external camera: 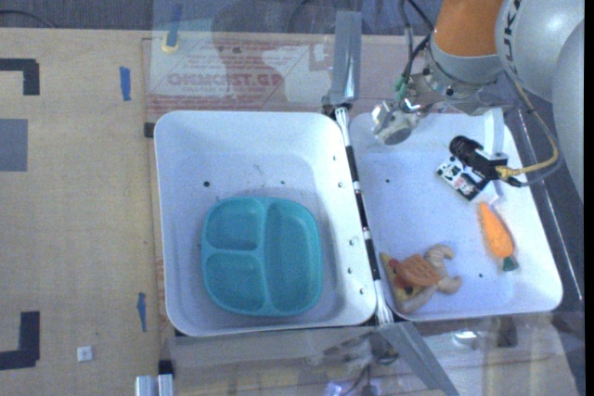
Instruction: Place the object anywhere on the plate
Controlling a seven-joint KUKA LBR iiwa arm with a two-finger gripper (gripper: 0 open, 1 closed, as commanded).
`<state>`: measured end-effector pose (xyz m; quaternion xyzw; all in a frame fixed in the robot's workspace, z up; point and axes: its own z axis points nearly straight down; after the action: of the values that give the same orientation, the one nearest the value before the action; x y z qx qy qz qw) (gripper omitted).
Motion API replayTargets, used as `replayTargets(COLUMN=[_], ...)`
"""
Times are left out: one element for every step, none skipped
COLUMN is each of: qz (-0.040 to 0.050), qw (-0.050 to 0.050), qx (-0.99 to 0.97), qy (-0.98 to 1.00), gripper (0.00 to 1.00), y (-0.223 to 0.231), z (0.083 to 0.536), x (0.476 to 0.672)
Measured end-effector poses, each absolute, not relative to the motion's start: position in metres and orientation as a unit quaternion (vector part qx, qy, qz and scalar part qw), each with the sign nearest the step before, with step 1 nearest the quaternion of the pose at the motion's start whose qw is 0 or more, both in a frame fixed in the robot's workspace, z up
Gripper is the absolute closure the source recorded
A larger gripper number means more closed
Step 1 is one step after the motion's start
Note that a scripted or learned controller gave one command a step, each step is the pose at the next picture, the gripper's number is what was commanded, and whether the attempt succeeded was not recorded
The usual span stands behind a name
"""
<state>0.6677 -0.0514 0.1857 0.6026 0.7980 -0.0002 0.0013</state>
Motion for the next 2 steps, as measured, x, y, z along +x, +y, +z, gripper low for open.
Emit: replayTargets(qz=[0.0012,0.0006], qw=[0.004,0.001], qx=[0.505,0.414], qy=[0.863,0.91], gripper=[1.0,1.0], y=[-0.049,0.036], z=[0.258,0.22], x=[0.666,0.667])
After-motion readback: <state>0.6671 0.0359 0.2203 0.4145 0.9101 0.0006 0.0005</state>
